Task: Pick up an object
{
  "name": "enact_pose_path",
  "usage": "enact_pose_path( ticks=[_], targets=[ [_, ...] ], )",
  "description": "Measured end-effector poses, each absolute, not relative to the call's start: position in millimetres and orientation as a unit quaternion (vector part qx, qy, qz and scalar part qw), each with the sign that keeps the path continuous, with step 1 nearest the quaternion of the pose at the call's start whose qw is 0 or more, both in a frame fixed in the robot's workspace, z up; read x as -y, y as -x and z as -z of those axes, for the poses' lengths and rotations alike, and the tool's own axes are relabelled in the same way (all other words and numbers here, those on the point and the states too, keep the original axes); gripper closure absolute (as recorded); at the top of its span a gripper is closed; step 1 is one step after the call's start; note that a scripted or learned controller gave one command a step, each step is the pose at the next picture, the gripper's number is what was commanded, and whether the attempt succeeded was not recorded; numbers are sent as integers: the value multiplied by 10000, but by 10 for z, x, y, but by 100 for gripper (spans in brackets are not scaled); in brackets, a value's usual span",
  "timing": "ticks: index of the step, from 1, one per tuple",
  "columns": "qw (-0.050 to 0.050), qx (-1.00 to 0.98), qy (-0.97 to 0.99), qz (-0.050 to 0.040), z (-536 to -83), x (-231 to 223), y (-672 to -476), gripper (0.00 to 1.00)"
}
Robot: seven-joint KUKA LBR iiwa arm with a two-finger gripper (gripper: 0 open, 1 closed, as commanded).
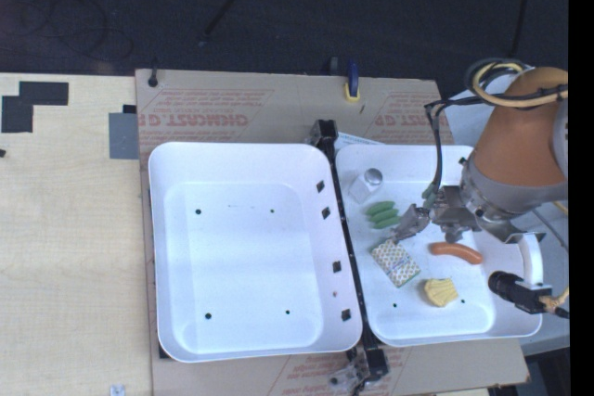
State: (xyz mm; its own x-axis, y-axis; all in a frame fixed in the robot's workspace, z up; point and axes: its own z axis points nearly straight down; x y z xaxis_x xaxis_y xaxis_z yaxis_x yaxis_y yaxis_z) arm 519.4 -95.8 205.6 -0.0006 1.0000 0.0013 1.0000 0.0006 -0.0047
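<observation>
Two white bins (243,164) on a tan board printed with red letters. In the right one: a green pod (380,214), an orange sausage (456,251), a yellow lump (441,292), a silvery cup (372,177) and a dotted cream packet (396,262). The arm (520,139) shows orange above grey.

The bench (65,227) is topped with pale wood, and a brown cardboard sheet (241,111) is laid flat on it. Two white bins are set side by side on the cardboard: the left bin (241,343) and the right bin (464,329), touching along a row of black clips (336,267).
</observation>
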Motion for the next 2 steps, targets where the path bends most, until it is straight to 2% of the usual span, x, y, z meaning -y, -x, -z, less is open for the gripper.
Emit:
enact_pose_path(
  ticks=[1,2],
  targets=[
    [-47,7083,7058,14,-2538,1434,-6064,0],
    [25,7081,7061,-12,-2287,921,-6002,0]
  ],
)
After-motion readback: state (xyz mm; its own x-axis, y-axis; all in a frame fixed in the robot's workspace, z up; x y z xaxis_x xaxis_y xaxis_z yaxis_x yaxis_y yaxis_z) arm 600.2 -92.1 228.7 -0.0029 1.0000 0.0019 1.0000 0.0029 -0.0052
